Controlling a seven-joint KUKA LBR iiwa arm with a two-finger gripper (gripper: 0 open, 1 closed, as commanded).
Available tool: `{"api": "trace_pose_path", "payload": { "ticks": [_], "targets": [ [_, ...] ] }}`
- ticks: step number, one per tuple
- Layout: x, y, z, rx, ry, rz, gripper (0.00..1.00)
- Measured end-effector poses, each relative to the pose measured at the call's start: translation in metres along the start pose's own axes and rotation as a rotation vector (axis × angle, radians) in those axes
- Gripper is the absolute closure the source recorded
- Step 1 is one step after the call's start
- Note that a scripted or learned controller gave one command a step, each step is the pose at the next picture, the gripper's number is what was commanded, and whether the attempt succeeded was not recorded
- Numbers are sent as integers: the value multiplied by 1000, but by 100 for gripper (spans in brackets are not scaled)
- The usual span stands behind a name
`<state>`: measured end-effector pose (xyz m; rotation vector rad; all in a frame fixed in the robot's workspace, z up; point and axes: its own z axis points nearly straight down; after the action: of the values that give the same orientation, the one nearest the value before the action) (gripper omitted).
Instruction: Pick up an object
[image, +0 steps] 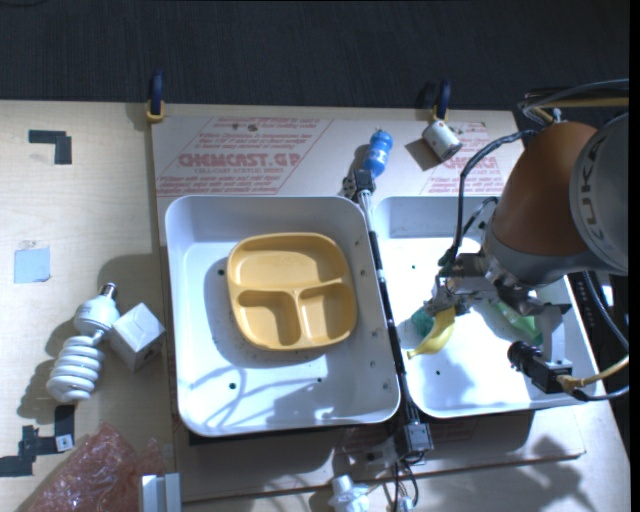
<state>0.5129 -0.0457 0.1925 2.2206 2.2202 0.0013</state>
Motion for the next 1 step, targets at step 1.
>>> {"api": "trace_pose_path", "payload": {
  "ticks": [1],
  "targets": [
    [69, 16, -94, 0, 0, -2, 100]
  ]
}}
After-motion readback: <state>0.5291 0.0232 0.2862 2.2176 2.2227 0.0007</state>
